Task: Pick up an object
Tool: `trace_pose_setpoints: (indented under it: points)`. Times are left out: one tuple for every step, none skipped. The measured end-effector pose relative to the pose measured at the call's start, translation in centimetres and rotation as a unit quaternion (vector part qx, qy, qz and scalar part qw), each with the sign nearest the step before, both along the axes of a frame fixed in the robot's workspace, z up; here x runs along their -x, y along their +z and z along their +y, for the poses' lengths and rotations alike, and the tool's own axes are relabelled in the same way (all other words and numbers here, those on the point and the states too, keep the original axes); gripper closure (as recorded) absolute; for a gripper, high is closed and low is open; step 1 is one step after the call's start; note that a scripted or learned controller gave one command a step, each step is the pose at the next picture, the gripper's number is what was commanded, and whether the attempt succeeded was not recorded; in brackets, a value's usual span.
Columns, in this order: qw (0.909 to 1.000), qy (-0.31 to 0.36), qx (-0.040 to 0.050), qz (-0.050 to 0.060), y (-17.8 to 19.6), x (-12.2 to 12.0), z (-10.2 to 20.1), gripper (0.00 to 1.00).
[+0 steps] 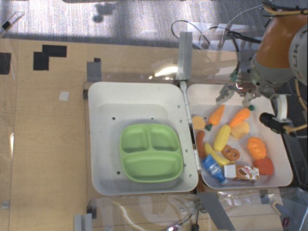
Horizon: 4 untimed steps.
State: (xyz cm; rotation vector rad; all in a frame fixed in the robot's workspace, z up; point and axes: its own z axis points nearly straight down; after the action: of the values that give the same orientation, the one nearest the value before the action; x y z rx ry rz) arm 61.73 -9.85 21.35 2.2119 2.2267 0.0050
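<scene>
While the tool (237, 93) hangs open and empty, the carrots (215, 115) just below await its descent and closing.

Arm: grey with orange band, reaching in at the bench's far right corner.
Gripper (237, 93): pointing down, fingers spread apart, nothing between them.

The worktop (43, 143) is a light wood surface with black patches (48, 56) near its far left. Two white bins rest on it, touching side by side: left bin (103, 134), right bin (284, 174).
</scene>
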Motion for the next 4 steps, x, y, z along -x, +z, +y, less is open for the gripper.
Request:
trace_pose_setpoints:
  points:
    - [0.9996,-0.029,-0.0001,0.001,-8.5,0.0,0.1,0.00]
    - [0.9958,0.091,0.0010,-0.003,-12.4,-2.0,0.0,0.00]
    - [0.9635,0.268,0.0025,-0.002,-3.7,-3.6,-3.3,0.00]
    - [0.9142,0.405,0.0037,-0.002,-6.1,-4.6,-8.3,0.00]
